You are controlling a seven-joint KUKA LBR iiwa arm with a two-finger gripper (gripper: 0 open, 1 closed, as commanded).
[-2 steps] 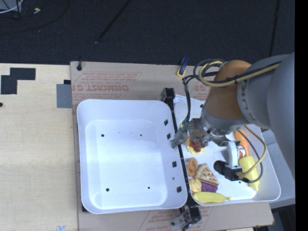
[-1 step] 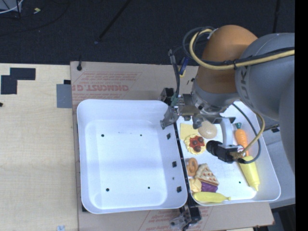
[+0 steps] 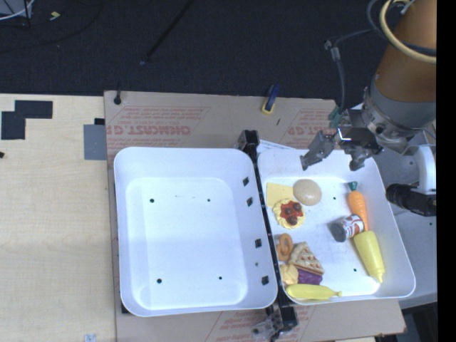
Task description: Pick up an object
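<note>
Camera view. Landmark: right bin.

- Claw: held above the bin's far edge, its two dark prongs spread wide, nothing seen between them.
- Candidate objects, all lying in the bin: beige egg nearest the claw, pizza slice just beside it, carrot, small can, yellow corn, banana at the near edge.
- Left bin: beside the landmark.
- Progress, as judged: nothing lifted; choice, descent and grasp are left.
</note>
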